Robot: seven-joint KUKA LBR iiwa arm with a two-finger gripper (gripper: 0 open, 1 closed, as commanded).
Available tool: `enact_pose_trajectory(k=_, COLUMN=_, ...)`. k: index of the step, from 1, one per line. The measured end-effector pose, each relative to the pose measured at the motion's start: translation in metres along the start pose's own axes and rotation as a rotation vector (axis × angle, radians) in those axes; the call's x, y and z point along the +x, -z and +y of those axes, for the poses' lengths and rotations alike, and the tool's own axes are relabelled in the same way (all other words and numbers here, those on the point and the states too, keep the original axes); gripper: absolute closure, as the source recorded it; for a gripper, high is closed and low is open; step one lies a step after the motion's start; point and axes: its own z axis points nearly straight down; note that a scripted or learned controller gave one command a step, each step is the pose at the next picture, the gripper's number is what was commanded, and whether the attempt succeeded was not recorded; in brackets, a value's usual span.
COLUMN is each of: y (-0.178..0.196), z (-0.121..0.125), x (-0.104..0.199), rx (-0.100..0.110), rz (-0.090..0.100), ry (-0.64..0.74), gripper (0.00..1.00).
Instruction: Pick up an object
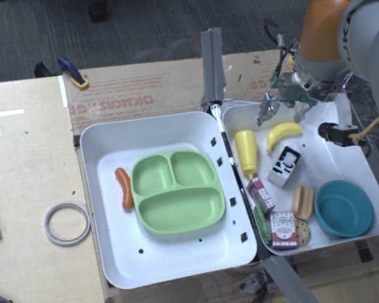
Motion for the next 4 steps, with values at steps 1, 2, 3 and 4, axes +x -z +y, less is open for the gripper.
enact_pose_trajectory(k=1, y=-0.075, z=-0.073, x=-0.004, rx=-0.001, rz=0.000, ry=0.325, gripper=0.00)
enact_pose_trajectory(k=2, y=-0.022, z=-0.059, x=-0.006, rx=-0.004, rz=-0.001, ry=0.509, gripper=0.00)
enact_pose_trajectory(k=3, y=-0.057, z=-0.090, x=-0.045, rx=-0.025, rz=-0.006, ry=0.585, gripper=0.00)
enact_pose_trajectory(k=4, y=-0.075, z=-0.089, x=-0.019, rx=-0.003, rz=0.000, ry=0.459, gripper=0.00)
